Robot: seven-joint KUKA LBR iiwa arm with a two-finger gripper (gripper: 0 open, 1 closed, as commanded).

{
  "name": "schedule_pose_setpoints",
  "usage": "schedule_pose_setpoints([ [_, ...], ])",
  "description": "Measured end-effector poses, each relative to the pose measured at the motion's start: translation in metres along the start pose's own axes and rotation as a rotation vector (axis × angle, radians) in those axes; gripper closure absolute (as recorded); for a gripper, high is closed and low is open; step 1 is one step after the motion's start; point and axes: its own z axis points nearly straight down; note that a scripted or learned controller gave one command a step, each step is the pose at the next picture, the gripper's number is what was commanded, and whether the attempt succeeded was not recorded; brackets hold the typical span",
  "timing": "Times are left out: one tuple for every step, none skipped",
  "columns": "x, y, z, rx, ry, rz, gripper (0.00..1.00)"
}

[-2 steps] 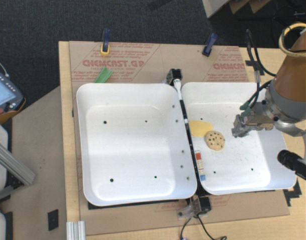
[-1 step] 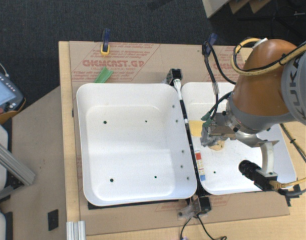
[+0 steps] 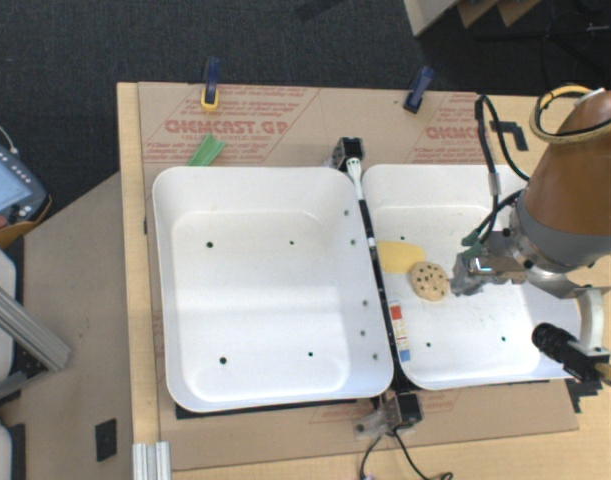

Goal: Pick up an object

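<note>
left bin is bare, so look right: in the right bin a yellow wedge sits touching a cookie, a small card below. your gripper is just beside the cookie, holding nothing; how wide it's open, can't tell. straddle the cookie squarely, then close before lifting.

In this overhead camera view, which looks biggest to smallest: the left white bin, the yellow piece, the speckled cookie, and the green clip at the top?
1. Left white bin, by far the largest.
2. Yellow piece.
3. Speckled cookie and green clip: these look about alike, so I won't rank them.
</note>
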Motion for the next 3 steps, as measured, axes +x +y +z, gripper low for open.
schedule_pose_setpoints([
  [0.058, 0.002, -0.122, -0.019, 0.003, -0.015, 1.0],
  [0.12, 0.0, -0.135, -0.008, 0.003, -0.015, 1.0],
  [0.15, 0.0, -0.197, -0.012, 0.004, -0.013, 1.0],
])
